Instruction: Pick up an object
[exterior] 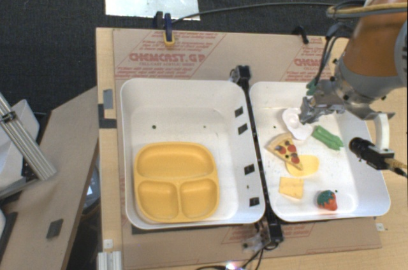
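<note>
- The pincer (307,113) hangs low over the back of the right bin (376,195), directly above a small white piece (294,119); from here I cannot tell whether it is spread or pressed together, nor whether it pinches anything.
- That white piece is the nearest thing to lift, to my eye, lying just behind the pizza slice (285,151).
- A green item (327,137) lies just beside the pincer, on its right.
- Farther forward sit a yellow cheese square (292,187) and a strawberry (327,199), well apart from the arm.
- To do it well, I'd come straight down, centred on the white piece, clear of the pizza slice, and close fully before rising.
- The left bin (185,93) holds a yellow divided tray (176,181), out of the way.
</note>
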Motion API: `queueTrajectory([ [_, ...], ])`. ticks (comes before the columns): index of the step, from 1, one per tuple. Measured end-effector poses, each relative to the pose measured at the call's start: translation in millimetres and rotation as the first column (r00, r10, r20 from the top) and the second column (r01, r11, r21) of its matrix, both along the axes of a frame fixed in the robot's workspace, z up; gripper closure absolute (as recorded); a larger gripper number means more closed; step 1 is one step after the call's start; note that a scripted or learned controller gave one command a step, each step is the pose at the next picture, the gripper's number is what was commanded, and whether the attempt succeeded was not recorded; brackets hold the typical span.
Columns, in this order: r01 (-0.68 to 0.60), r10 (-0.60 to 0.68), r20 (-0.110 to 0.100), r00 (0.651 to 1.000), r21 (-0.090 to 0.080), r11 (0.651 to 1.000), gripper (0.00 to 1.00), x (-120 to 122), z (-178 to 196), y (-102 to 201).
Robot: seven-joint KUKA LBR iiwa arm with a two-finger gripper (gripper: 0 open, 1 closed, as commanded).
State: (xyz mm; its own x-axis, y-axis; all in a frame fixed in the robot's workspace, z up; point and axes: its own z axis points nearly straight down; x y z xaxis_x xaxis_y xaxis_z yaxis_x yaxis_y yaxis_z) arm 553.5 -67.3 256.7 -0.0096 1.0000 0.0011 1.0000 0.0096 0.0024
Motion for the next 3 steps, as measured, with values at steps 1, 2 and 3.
queueTrajectory([
  [1, 0.0, 0.0, 0.0, 1.0, 0.001, 1.0, 1.0, 3.8, 3.6, 48.5],
  [2, 0.0, 0.0, -0.001, 1.0, 0.001, 1.0, 1.0, 15.1, -5.9, 96.6],
  [3, 0.0, 0.0, -0.001, 1.0, 0.0, 1.0, 1.0, 6.0, -14.5, 145.6],
])
